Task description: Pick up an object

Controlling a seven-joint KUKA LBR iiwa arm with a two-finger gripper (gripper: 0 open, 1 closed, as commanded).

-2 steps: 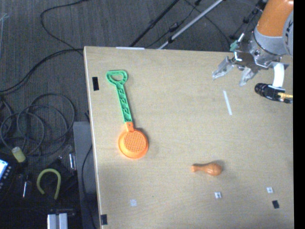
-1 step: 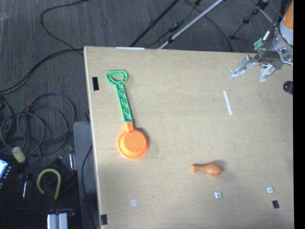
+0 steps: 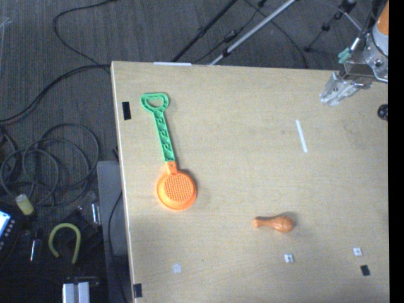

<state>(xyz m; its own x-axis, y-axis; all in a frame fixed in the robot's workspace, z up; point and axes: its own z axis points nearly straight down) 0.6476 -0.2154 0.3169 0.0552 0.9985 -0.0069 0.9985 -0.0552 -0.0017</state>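
Markers (image 3: 288, 257): small square tags are sitting on the near right part of the tabletop (image 3: 252, 169), nearest the camera; a dark one is lying further right.
Drumstick (image 3: 275, 223): an orange toy drumstick is lying flat on the near part of the tabletop, right of centre, thick end pointing right, touching nothing.
Sieve (image 3: 168, 163): a toy sieve is lying flat on the left side, its orange round mesh head toward the near end and its green handle running to the far left, ending in a loop.
White stick (image 3: 302, 136): a thin white strip is lying on the far right part, well apart from the drumstick and the sieve.
Black tag (image 3: 126, 110): a small dark rectangle is sitting by the left edge, just left of the sieve's handle loop.
Gripper (image 3: 331, 96): it is hanging over the far right corner, pale and blurred, well apart from every object.
Jaws: whether they are apart or together I cannot tell; nothing is showing between them.
Arm (image 3: 380, 17): it is reaching in from the right, orange band showing at the top right.
Floor (image 3: 50, 156): dark carpet with black cables is lying to the left.
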